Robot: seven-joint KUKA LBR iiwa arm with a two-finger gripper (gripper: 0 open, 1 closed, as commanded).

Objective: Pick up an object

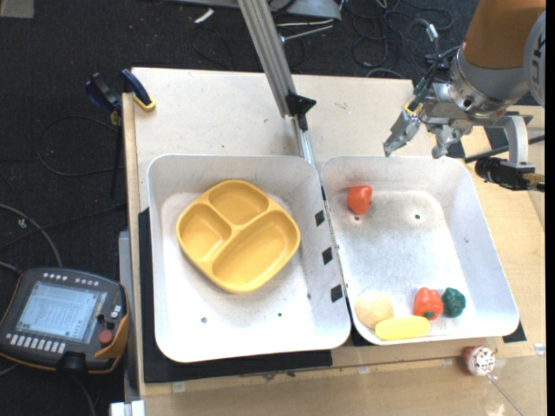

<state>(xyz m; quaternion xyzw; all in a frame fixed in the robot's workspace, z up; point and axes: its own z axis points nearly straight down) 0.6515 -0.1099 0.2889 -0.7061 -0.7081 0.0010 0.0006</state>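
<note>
Nearest to us, at about seven o'clock on the floor, we see a teach pendant (62, 321) with a lit screen. At about five o'clock, on the bench edge just outside the right bin (486, 224), sits a small round speckled object (479, 360).

Along that bin's near wall we find a cluster: a pale round piece (374, 308) touching a yellow oblong piece (401, 328), then a red-orange piece (427, 302) pressed against a dark green piece (453, 301). A lone red-orange object (359, 199) lies well apart from them, toward the bin's eleven o'clock corner, near the wall shared with the left bin (165, 232).

In the left bin, a yellow divided plate (238, 234) rests near the middle, with three compartments.

At two o'clock, the gripper (419, 142) hangs just beyond the far rim of the right bin, over the bench. Its two fingers stand apart, with a clear gap between them, and we see nothing between them; they touch none of the objects. The grey wrist and orange band (507, 16) rise toward one o'clock.

A metal bar (270, 50) slants down from twelve o'clock to the gap between the bins.
</note>
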